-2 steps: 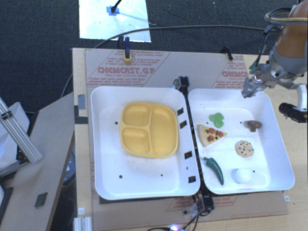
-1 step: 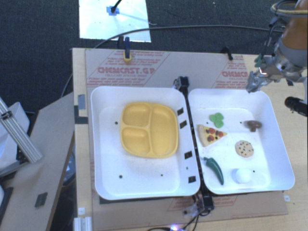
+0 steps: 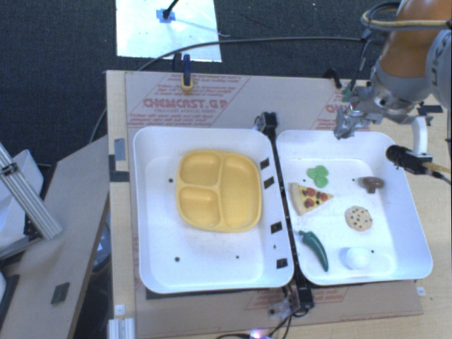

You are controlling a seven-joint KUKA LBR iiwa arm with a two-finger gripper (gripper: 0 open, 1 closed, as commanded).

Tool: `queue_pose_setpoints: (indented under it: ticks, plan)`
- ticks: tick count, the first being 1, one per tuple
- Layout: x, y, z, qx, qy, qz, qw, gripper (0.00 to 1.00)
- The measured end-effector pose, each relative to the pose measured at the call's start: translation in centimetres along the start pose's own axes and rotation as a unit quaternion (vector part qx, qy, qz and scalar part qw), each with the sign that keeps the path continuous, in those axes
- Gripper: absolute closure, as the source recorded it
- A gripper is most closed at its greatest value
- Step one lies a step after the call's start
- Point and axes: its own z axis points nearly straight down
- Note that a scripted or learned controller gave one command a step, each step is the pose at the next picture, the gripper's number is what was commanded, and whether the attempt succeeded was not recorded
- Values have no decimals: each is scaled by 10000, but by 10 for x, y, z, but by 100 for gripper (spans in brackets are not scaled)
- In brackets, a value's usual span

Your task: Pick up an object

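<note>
Green pepper (image 3: 315,249), white egg (image 3: 357,258), cookie (image 3: 359,219), pizza slice (image 3: 308,197).

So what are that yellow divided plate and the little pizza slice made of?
The yellow divided plate looks like moulded plastic: one even colour, soft sheen, rounded compartment ridges. The pizza slice seems to be toy food, probably plastic or rubber, given its flat painted-looking toppings, though the view is too coarse to be sure.
</note>
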Motion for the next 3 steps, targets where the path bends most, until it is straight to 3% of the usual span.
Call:
queue_pose_setpoints:
  ticks: [3]
  plan:
    - [165, -1, 0, -3, 6, -6, 10000, 100]
